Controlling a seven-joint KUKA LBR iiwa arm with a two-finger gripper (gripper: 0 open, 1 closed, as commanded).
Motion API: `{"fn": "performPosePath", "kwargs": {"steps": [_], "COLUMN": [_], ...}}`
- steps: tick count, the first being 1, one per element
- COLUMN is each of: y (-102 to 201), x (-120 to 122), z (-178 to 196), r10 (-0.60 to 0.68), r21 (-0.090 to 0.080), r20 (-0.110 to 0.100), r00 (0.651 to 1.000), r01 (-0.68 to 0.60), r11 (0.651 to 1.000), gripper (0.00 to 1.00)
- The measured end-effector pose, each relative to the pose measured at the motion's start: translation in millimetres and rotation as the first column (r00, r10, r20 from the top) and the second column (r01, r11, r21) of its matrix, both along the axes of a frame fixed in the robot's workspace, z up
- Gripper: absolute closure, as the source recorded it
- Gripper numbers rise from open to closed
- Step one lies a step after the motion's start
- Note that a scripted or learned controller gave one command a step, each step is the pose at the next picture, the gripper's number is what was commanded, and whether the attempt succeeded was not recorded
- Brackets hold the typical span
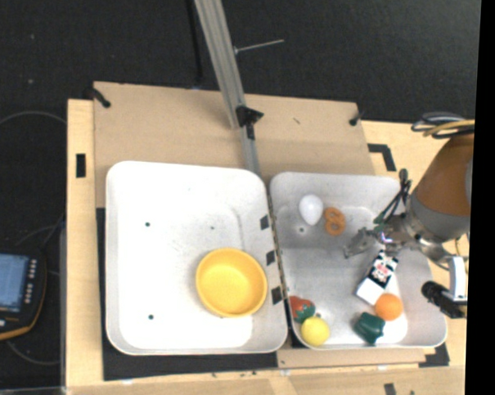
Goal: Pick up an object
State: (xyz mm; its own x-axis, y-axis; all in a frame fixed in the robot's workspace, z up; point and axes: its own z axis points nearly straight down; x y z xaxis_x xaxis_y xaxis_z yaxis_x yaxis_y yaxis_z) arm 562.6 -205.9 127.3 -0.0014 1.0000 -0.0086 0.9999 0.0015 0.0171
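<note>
The right bin (338, 188) holds a white egg-shaped object (311, 209), a small orange ring-like piece (335, 222), a white carton with black and red print (376, 278), an orange ball (388, 306), a dark green block (370, 326), a yellow ball (314, 331) and a red and green piece (301, 306). My gripper (362, 241) hangs over the right bin's middle right, just up and left of the white carton and to the right of the orange ring. Nothing shows between its fingers.
A yellow bowl (231, 281) sits in the left bin (149, 196) near its right wall. A metal pole (225, 61) slants up from the back of the bins. A handheld pendant (6, 292) lies off the bench at the left.
</note>
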Motion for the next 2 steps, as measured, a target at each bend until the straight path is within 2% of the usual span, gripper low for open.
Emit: {"fn": "performPosePath", "kwargs": {"steps": [1, 2], "y": [0.1, -0.9], "x": [-2.1, -2.0], "z": [-11.5, -3.0], "r10": [-0.002, -0.005], "r21": [0.004, 0.005], "r20": [-0.012, -0.012], "r00": [1.0, 1.0], "r01": [0.002, 0.005], "r11": [1.0, 1.0], "gripper": [0.0, 1.0]}}
